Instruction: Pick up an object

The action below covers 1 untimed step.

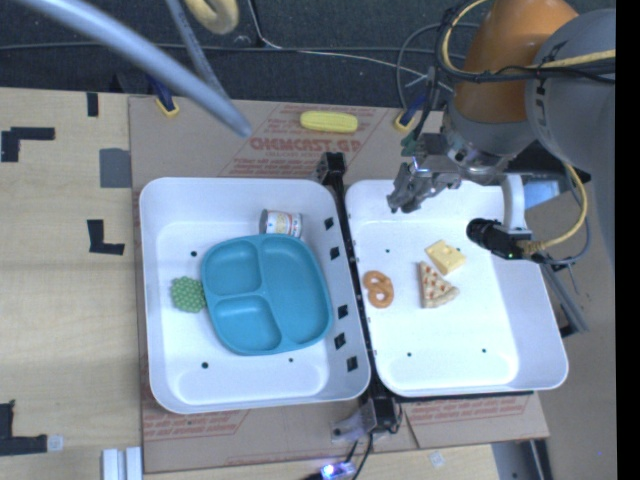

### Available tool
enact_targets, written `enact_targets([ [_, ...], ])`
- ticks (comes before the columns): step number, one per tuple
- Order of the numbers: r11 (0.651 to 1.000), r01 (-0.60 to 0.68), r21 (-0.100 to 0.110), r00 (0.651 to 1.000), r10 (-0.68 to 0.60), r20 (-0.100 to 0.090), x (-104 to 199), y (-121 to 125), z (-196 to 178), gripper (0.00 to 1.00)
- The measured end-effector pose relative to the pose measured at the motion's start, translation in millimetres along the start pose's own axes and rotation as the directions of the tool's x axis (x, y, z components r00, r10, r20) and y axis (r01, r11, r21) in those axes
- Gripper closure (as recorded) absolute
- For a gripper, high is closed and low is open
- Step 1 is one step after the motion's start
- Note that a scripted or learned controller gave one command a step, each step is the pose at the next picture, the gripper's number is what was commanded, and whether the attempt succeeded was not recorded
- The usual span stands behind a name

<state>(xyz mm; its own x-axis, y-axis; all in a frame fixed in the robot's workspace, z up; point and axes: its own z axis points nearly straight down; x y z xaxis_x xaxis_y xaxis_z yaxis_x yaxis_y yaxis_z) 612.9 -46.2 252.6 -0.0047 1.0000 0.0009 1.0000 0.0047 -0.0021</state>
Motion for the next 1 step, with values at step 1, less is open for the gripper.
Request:
enact_targets([
  [1,1.0,0.001,0.001,1.0,-0.001,0.0,61.3,-9.2,6.1,1.0],
])
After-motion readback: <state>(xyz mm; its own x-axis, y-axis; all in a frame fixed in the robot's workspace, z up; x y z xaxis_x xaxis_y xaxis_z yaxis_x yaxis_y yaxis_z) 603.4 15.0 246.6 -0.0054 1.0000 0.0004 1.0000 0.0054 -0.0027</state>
